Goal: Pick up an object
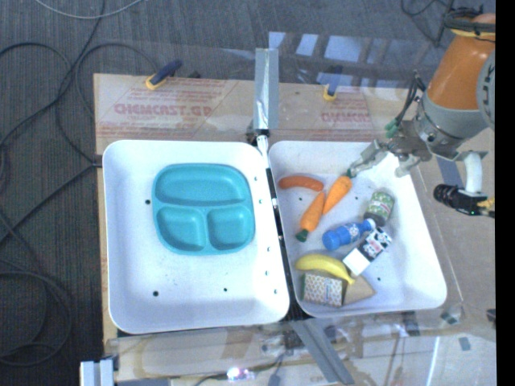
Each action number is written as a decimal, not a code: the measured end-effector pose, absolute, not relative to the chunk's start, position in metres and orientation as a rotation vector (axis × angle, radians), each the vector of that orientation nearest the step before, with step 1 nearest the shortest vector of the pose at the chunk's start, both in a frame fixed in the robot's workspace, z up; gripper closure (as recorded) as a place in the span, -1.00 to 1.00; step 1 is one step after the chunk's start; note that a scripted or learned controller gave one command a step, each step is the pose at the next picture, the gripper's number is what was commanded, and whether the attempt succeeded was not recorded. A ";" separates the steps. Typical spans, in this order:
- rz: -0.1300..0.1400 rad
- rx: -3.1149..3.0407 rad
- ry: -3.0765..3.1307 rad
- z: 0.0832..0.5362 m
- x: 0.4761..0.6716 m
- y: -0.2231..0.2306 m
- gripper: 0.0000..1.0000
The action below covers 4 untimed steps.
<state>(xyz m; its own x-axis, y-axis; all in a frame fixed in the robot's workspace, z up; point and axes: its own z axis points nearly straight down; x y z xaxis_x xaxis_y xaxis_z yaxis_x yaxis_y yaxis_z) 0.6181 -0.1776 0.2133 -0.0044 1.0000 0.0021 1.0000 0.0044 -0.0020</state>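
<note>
The arm (463, 79) is reaching in from the right, with its orange band sitting above the grey wrist. The gripper (385, 158) is hanging over the far right corner of the right bin (426, 240). Its two fingers are standing apart, and nothing is lying between them, so the gripper is open and is holding nothing. One fingertip is pointing toward the green end of a carrot (337, 191).

The right bin is holding all the loose items. A sausage (300, 182) is lying at the far left of this bin. Two carrots are lying beside it at a slant: the one already named and a second carrot (312, 212) just to its left and nearer. A small green jar (380, 206) is lying tilted to the right of the carrots. A blue bottle (346, 235) is lying near the middle of the bin. A black and white carton (367, 252) is lying just beside the blue bottle, on its near right side. A banana (323, 265) is lying near the near wall, and it is touching a tan box (326, 289) that is sitting nearer still.

The left bin (121, 240) is holding a blue divided tray (205, 207) with three compartments. The tray is lying flat near the middle of that bin.
</note>
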 end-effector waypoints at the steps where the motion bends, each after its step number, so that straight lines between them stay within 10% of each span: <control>1: -0.009 -1.908 -2.496 0.096 0.622 -0.214 -1.00; 3: 0.012 -1.978 -2.436 0.086 0.667 -0.172 -1.00; 4: 0.027 -1.969 -2.429 0.093 0.664 -0.172 1.00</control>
